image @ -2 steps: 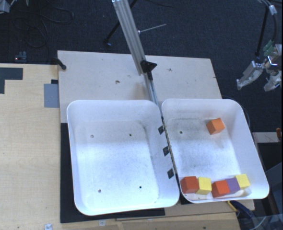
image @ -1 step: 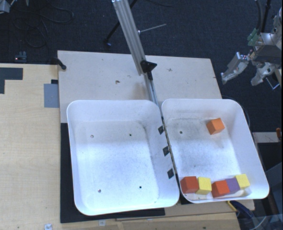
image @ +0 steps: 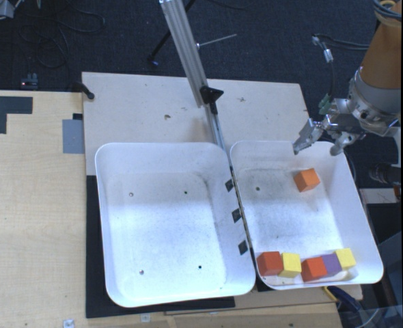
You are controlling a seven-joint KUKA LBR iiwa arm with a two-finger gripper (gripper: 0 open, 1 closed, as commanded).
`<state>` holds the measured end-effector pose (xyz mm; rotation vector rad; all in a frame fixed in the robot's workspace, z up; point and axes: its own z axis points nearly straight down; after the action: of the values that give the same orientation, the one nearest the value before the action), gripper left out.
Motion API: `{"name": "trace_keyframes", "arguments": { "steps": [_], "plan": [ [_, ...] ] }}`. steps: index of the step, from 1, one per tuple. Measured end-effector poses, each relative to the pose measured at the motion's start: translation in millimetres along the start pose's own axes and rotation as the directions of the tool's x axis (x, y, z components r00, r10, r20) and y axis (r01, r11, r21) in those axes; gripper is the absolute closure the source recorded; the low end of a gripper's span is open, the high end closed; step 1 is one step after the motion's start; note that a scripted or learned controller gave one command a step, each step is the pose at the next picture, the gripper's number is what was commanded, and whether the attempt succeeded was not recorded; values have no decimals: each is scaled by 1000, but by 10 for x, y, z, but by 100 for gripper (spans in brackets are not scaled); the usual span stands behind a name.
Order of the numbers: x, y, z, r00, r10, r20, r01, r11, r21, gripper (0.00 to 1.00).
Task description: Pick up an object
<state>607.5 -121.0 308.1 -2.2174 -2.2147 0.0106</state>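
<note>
An orange cube (image: 307,180) lies alone in the upper part of the right bin (image: 348,183). Along that bin's front edge sit a red cube (image: 270,262), a yellow cube (image: 291,264), an orange-red cube (image: 313,268), a purple cube (image: 332,262) and another yellow cube (image: 345,257). My gripper (image: 319,142) hangs open above the bin's far right corner, a little up and to the right of the lone orange cube. Nothing is between its fingers.
The left bin (image: 113,183) lies beside the right one, with black clips (image: 236,214) along the shared rim. A slanted aluminium rail (image: 191,60) rises behind the bins. Pale wooden bench top spreads to the left.
</note>
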Motion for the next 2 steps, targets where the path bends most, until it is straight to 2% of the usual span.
{"name": "trace_keyframes", "arguments": {
  "steps": [1,2],
  "plan": [
    [-524,124,1141,1000,1,0,-1,1000,0,0],
    [-483,497,1960,1000,0,1,0,1000,-10,0]
  ]
}}
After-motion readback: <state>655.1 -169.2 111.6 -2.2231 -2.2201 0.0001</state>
